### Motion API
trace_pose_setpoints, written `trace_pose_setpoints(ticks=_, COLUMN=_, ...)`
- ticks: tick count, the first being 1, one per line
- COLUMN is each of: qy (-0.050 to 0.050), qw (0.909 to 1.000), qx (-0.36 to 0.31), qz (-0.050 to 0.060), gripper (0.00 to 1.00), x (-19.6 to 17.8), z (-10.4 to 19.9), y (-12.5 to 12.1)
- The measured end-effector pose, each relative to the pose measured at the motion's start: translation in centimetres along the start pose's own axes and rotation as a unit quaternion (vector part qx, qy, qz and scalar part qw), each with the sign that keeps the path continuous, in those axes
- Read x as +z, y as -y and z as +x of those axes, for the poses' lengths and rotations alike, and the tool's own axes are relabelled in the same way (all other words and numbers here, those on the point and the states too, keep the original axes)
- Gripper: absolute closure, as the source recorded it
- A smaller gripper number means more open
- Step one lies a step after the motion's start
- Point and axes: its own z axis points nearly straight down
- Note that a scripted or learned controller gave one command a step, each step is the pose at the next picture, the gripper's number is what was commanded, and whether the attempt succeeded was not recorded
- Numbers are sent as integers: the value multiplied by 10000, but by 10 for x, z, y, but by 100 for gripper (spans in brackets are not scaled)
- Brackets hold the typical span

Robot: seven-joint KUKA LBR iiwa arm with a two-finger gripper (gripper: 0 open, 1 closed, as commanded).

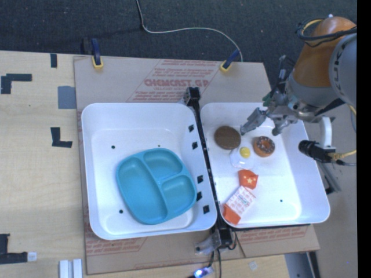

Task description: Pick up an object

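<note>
A: Start big. What's on the bench?

B: Cardboard sheet (174, 80) under both bins, red print on it, reads roughly "CHEMCAST GP". Left bin (98, 126) holds a blue divided plate (156, 184), three compartments, lying flat near the middle. Right bin (307, 201) holds the small stuff.

A: The arm?

B: Grey arm (324, 57), orange band above the wrist, coming in from the right. Gripper (265, 126) sits over the upper part of the right bin, fingers spread wide, nothing between them. One finger (253, 122) points toward the brown disc, the other (280, 127) hangs just above the cookie.

A: Objects in the right bin, large to small?

B: Red-and-white packet (240, 203), lying slantwise in the lower middle, label print too small to read. Brown round disc (227, 136), flat, near the divider at the top. Red pouch (248, 179) with a yellow mark, touching the packet's upper end. Round cookie-like piece (264, 146), orange-brown with dark specks, right of the disc. Small yellow ball (245, 153) between disc and cookie, slightly lower, resting on something clear that I can't make out.

A: Anything lifted?

B: No. All of it lies on the bin floor.
</note>
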Motion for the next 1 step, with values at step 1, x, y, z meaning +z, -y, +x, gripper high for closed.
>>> trace_pose_setpoints(ticks=1, qy=9, qw=10000, qx=-15, qz=-51, gripper=0, x=-6, z=0, y=-2)
